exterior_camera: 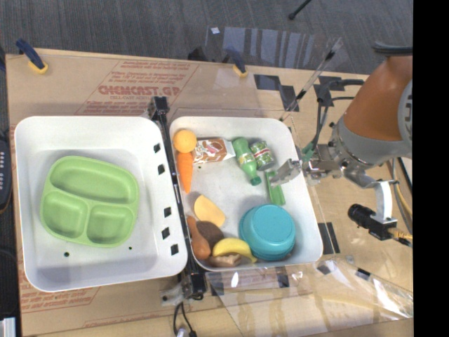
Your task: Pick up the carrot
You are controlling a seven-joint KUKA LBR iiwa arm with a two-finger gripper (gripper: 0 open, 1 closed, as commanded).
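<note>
We see the long orange carrot (185,170) lying lengthwise along the right bin's left wall, well left of our tool (284,170), whose state we cannot tell.

I saw even, bright overhead light; soft shadows sat inside the bins (28,188). Glare streaked the clear plastic sheet (280,48) at one o'clock. Focus stayed slightly soft.
</note>
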